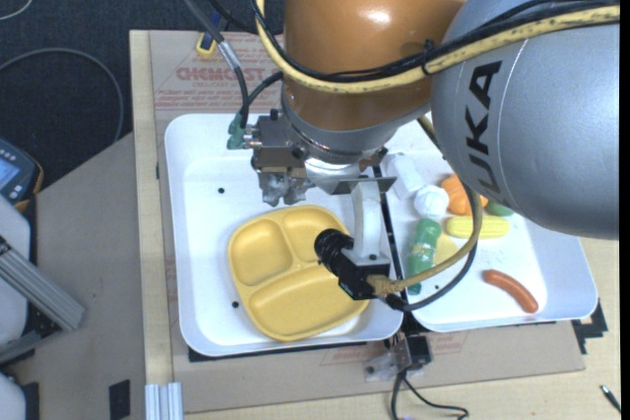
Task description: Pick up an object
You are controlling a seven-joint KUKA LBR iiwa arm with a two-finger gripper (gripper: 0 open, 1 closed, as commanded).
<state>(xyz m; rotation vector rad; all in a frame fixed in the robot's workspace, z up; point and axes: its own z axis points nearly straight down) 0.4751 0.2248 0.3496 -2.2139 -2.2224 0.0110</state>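
Observation:
A yellow divided plate [285, 285] lies in the near part of the left bin [197, 211]. My gripper [283, 187] hangs low over the bin, just behind the plate's far edge, and the big orange and grey wrist above hides most of it. A black cable plug [340, 263] dangles from the arm over the plate's right side. In the right bin [566, 295] lie a green bottle [423, 246], a white bottle [428, 202], an orange carrot-like piece [458, 195], a yellow piece [479, 228] and a red sausage [512, 290].
The arm covers the far half of both bins. A cardboard sheet [167, 84] lies under the bins. Cables run along the dark floor at the left, and a metal rail [39, 295] stands at the left edge.

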